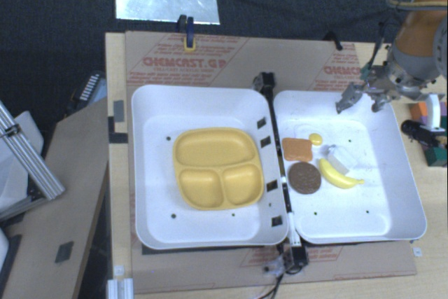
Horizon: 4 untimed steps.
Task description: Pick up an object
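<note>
Banana (341, 175) lies in right bin (399, 171), beside brown disc (304, 178), orange slab (297, 148) and small yellow piece (316, 139). Gripper (362, 102) hovers over bin's far edge, fingers spread, gripping nothing. Yellow tray (213, 168) sits in left bin (150, 150).

Behind the gripper (362, 99), the arm (420, 38) runs off the right edge. Below the gripper, a small pale object (337, 160) beside the banana (339, 175) is too small to identify.
</note>
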Motion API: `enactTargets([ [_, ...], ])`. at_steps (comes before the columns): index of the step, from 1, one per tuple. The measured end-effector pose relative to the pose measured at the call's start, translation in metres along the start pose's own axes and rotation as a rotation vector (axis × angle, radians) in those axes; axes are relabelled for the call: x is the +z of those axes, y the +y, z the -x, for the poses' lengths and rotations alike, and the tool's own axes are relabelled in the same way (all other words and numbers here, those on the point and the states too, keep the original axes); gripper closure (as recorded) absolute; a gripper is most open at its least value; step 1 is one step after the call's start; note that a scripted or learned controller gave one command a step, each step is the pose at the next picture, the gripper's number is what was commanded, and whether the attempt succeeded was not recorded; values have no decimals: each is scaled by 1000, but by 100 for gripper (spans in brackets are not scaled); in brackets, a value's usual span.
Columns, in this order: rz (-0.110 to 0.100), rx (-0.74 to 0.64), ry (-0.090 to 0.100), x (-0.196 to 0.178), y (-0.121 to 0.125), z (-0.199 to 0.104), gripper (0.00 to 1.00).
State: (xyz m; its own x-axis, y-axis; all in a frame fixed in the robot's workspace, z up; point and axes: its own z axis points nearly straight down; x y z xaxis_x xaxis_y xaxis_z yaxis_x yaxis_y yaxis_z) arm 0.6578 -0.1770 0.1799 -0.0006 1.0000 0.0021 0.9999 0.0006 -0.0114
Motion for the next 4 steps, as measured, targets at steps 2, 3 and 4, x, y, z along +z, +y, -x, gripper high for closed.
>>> enactTargets([
  [2,10,-3,-2,53,2,-2,0],
  [3,11,-5,-2,97,3,-2,0],
  [4,18,-7,-4,83,5,-2,100],
])
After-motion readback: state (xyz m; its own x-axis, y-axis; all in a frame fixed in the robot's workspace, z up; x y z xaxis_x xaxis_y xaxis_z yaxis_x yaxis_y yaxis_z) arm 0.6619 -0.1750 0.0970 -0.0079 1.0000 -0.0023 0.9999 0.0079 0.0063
